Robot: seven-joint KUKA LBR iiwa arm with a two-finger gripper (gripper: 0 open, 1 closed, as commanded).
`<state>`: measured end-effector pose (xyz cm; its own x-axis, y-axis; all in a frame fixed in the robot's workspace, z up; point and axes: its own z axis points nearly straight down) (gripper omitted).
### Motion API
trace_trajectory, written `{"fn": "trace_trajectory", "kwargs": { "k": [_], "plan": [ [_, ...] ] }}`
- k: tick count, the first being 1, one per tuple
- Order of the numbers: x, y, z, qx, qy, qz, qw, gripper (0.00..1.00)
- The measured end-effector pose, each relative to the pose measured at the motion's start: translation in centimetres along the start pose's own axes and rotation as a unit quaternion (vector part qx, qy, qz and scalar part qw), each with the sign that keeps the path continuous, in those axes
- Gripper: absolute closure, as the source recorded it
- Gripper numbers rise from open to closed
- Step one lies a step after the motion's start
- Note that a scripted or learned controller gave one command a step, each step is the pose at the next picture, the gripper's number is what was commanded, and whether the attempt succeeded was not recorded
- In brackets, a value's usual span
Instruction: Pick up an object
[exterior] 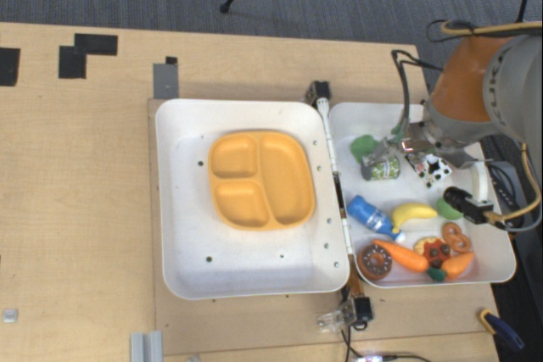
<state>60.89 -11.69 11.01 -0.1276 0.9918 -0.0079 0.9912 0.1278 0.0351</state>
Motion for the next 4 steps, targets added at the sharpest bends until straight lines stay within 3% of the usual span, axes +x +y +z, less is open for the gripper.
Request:
{"fn": "trace_trajectory", "kwargs": {
  "k": [1, 4],
  "plan": [
    [-0.03, 0.04, -0.04, -0.001, -0.001, -0.06, 0.9982, 0.0],
    [-0.1, 0.15, -0.03, -0.001, -0.001, -0.107, 0.9943, 0.0]
  ]
}}
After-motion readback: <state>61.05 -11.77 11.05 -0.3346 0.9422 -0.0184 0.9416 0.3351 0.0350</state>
